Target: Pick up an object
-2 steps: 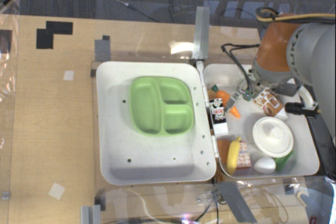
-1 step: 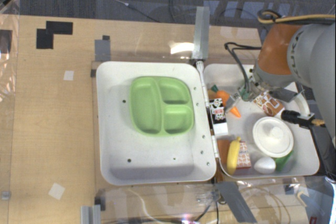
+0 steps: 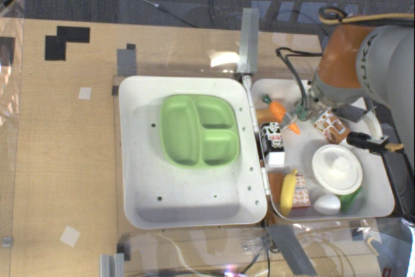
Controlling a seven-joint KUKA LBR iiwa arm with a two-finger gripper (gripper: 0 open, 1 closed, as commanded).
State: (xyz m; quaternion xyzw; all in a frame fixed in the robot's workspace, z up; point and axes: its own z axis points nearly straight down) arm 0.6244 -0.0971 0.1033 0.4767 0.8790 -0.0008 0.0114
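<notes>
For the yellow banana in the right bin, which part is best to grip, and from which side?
Probably grip the banana at its middle, from above, with the fingers across its narrow width. It lies flat and lengthwise between the bin wall and a red box, so both sides are tight.

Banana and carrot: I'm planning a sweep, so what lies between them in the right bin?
Camera view shows a black-and-white carton and a white block between the banana and the carrot.

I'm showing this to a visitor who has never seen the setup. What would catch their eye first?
Probably the green divided plate, alone in the middle of the left bin. Next, the grey and orange arm reaching over the right bin, which is crowded with small items such as a white bowl and a banana.
</notes>
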